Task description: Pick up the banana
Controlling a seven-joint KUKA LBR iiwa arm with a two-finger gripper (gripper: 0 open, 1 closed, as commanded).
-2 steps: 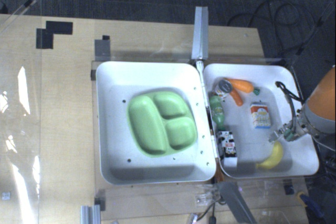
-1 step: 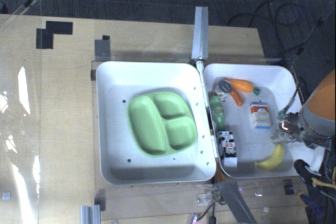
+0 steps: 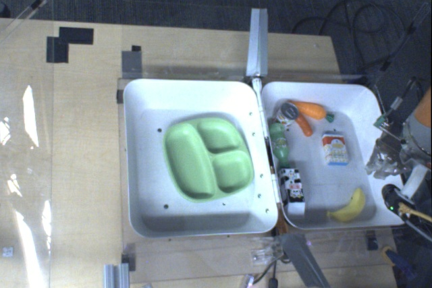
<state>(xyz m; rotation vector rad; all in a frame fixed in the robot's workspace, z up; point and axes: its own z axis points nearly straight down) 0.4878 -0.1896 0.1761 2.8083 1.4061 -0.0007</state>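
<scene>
The left bin [image 3: 135, 165] held a green divided tray [image 3: 208, 157] lying flat near its middle (three compartments, all facing up). Just past the divider, the right bin [image 3: 358, 94] carried a row of small things along its left wall: a green object [image 3: 278, 138] and, below it, a small black-and-white box [image 3: 291, 184]. Near the top of that bin lay a carrot [image 3: 310, 111] beside a round grey piece [image 3: 290, 110], possibly a lid, though it was too small to tell. A little white and red carton [image 3: 335, 148] sat near the middle. The banana [image 3: 349, 207] lay in the lower right corner, curved, close to the front wall. The gripper [image 3: 385, 162] hung over the right rim, apart from the banana; its fingers were too blurred to tell how far open they stood, and nothing showed between them.
</scene>
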